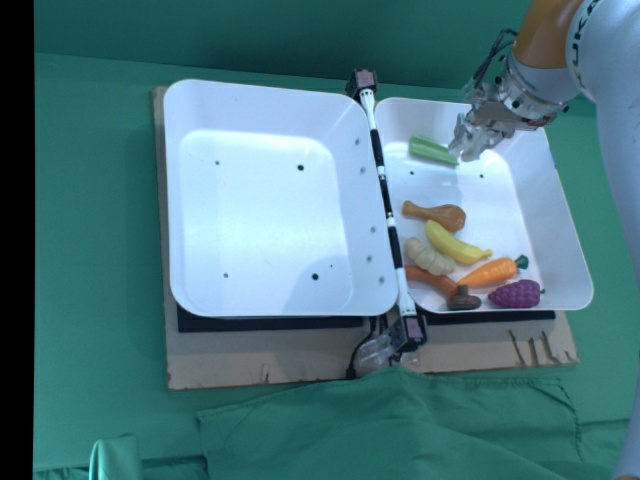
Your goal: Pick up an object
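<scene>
My gripper (468,148) hangs over the back of the right bin (545,198), just right of a green celery piece (431,150) lying near the bin's far edge. Its tips sit close to the celery's right end; I cannot tell whether they touch it. Nearer the front of that bin lie a brown chicken drumstick (436,213), a yellow banana (455,243), a pale ridged piece (428,256), an orange carrot (492,271), a second orange carrot (431,281), a brown lump (463,300) and purple grapes (516,293).
The left bin (265,203) lies beside the right one, with a black-and-white divider bar (385,203) between them. Both rest on a cardboard sheet (270,363). Green cloth (400,428) is bunched along the front. The arm (590,28) comes in from the upper right.
</scene>
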Motion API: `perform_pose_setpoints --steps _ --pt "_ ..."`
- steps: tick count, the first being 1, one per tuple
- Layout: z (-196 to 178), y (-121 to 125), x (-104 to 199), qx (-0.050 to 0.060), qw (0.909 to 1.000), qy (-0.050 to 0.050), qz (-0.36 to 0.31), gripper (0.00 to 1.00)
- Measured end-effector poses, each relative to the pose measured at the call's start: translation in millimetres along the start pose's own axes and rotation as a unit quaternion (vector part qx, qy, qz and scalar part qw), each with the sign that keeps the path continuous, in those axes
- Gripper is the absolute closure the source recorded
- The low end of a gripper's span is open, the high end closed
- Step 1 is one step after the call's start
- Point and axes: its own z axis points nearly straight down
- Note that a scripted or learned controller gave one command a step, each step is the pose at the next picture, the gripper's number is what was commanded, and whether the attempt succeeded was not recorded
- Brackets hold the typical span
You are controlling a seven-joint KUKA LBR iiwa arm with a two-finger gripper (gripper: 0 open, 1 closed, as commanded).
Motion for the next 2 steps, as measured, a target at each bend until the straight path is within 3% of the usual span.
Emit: perform_pose_setpoints --steps 1,2 --pt "0.2 -0.1 0.0 0.0 1.0 0.0 0.0 0.0" --pt "-8.8 1.1 -1.1 0.0 1.0 -0.001 0.001 1.0"
